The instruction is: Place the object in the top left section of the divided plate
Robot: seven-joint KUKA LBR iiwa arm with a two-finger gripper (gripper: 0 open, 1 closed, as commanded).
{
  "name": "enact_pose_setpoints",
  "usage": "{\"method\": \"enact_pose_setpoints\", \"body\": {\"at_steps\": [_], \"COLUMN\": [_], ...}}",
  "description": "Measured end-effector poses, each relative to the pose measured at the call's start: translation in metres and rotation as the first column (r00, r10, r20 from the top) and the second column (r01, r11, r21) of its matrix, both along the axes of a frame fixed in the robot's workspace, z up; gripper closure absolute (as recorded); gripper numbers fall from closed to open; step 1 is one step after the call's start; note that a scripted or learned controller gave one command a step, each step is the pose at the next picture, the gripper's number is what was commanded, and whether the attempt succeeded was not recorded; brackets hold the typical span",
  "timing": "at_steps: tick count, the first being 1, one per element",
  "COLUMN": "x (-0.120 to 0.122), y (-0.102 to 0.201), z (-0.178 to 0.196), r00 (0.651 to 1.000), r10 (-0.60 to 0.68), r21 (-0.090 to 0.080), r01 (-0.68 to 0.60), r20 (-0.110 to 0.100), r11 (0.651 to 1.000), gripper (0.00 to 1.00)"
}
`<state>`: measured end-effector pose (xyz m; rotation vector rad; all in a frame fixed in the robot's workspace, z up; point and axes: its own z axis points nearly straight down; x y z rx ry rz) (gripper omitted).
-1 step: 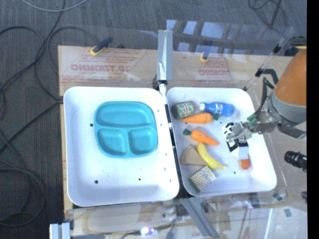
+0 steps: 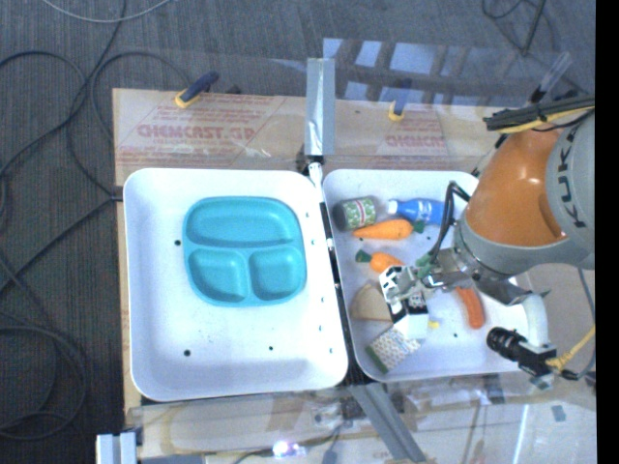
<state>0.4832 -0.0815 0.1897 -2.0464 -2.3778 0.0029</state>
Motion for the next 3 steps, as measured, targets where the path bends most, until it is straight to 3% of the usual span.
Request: {"method": "enact_pose_setpoints", "body": {"at_steps": [1,2,3], "x": [0.071,0.065,0.064], "y": [0.050,0.117,0.116], "z": [0.027,-0.004,-0.007], "r00": [0.961,0.910,0.911], "r10": [0.277,0.414,0.413], "r21": [-0.002,-0.004,-0.002], "r01": [-0.277,-0.414,-0.413], "r20": [0.002,0.007,0.003], "r11": [0.961,0.910,0.911], "gripper": [1.00,1.00,0.00]}}
